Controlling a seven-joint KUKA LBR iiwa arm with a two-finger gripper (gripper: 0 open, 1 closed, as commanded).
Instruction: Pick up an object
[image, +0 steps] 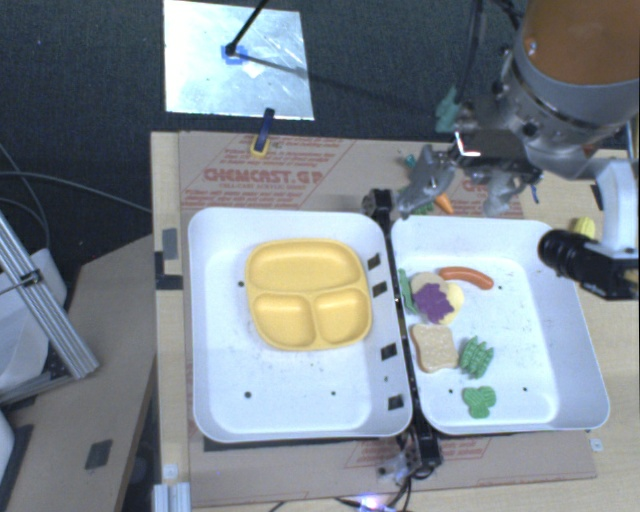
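The gripper (462, 186) hangs above the far rim of the right bin (560, 330); whether it is released or clenched cannot be told, and nothing is visibly grasped. A small orange piece (443, 205) shows just beneath it, at the rim. Nearer in that bin lie an orange toy sausage (467, 277), a purple toy (432, 300) resting on a yellow one (456, 296), a toy bread slice (434, 347) and two green toys (476, 355) (480, 401). The left bin (215, 350) holds a yellow three-compartment plate (305, 293).
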